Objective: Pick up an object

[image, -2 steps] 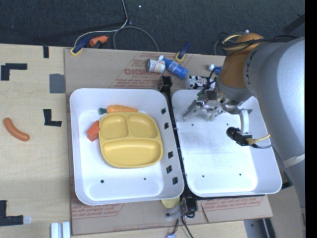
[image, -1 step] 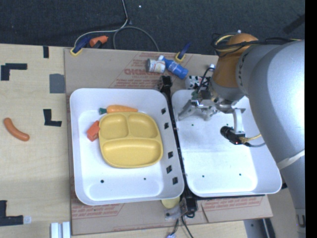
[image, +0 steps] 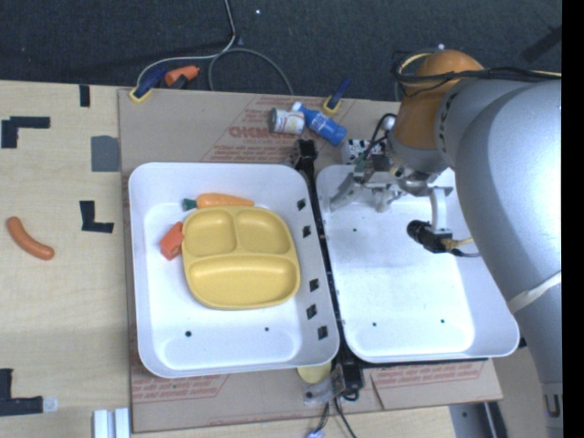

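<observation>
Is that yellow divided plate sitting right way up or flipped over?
Right way up. The yellow plate in the left bin shows its three hollow sections facing upward.

Grey arm point(image: 511, 181) comes in from the right side of the worktop, big rounded link filling that edge. Orange band point(image: 429, 99) sits above the wrist near the far right corner. Wrist is bent down and toward the left, with dark cables looped over the band. Gripper point(image: 365, 190) hangs low over the far left part of the right bin point(image: 411, 327), close to its far edge; metal parts are cluttered there.
</observation>
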### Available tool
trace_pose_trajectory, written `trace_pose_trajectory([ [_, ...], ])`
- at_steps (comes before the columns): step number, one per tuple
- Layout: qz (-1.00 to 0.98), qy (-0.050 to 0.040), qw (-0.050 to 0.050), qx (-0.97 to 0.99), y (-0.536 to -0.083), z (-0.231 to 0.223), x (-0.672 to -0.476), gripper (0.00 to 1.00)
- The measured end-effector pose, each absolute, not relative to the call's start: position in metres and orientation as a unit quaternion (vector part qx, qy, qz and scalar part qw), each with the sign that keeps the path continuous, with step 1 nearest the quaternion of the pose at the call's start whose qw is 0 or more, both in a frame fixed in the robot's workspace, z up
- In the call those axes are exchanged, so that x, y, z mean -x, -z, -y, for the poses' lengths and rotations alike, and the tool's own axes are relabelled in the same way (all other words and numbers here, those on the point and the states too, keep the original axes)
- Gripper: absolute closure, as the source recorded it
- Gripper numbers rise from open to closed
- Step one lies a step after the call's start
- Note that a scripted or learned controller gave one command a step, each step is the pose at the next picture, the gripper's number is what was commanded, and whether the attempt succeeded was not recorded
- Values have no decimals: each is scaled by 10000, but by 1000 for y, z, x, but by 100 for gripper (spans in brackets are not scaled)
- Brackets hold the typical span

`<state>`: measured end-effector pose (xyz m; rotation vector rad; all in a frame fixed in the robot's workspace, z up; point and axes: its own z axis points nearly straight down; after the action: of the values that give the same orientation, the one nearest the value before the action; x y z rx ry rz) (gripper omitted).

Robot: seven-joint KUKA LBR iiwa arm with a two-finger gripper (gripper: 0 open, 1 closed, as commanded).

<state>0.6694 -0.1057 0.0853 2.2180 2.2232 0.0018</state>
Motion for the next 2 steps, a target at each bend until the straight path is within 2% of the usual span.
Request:
trace_pose_trajectory([
  [1, -7084, 2, 20, -7058, -96, 106, -669, 100],
  [2, -7082, -6, -12, -7060, -189, 56, -597, 100],
])
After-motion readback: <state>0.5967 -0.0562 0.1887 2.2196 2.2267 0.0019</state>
